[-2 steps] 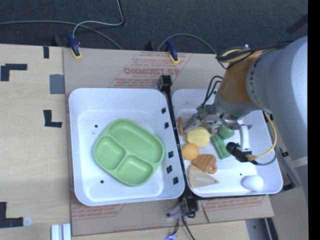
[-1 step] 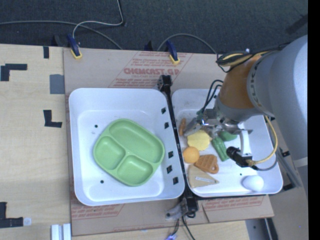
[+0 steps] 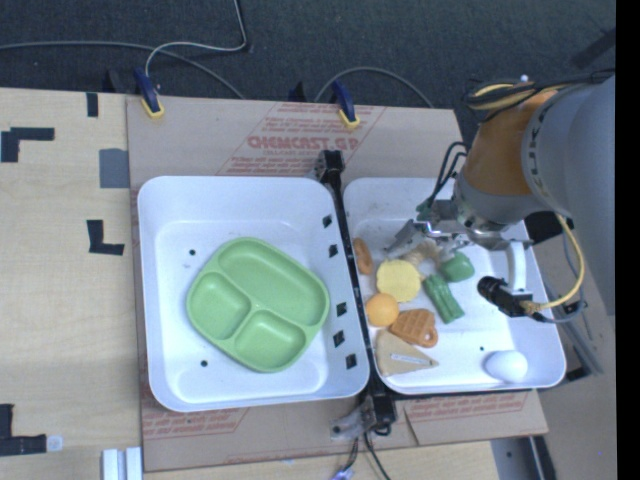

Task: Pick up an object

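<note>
Where cardboard (image 3: 290,143) covers bench (image 3: 60,268), dark carpet (image 3: 350,18)

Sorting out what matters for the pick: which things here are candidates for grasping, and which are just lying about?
Job: gripper; right bin items: yellow piece, orange ball, waffle, green pieces, white egg, wedge.

Lying about: green tray, left bin, blue clamps, cables.

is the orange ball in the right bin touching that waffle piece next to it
Touching. In the camera view, the orange ball sits directly against the left edge of the waffle piece, with no white bin floor visible between them.
</note>
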Robot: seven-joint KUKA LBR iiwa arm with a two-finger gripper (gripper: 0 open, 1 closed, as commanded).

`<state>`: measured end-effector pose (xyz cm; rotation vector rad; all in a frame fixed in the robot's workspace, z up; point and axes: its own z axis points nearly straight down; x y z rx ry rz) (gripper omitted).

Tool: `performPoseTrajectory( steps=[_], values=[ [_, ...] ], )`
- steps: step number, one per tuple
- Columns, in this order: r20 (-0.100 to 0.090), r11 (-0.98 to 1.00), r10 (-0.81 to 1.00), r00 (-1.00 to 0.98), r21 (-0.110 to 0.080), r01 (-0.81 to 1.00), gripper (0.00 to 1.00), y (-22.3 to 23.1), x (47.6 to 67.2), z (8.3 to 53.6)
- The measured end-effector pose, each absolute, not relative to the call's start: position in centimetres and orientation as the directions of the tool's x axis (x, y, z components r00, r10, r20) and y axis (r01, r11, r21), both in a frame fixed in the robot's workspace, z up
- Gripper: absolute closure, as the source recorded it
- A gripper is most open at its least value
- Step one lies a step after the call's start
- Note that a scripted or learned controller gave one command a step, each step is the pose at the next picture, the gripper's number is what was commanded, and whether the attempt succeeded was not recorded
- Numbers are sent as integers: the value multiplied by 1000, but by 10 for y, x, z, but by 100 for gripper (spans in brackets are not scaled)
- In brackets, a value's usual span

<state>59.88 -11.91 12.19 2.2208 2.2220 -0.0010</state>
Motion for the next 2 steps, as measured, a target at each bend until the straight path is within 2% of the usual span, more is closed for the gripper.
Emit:
performPoseTrajectory(
  steps=[1, 2],
  values=[
    [-1, 1, 1000, -1, 3, 1000, 0, -102, 572, 86],
    [-1, 1, 1000, -1, 3, 1000, 0, -96, 613, 86]
  ],
)
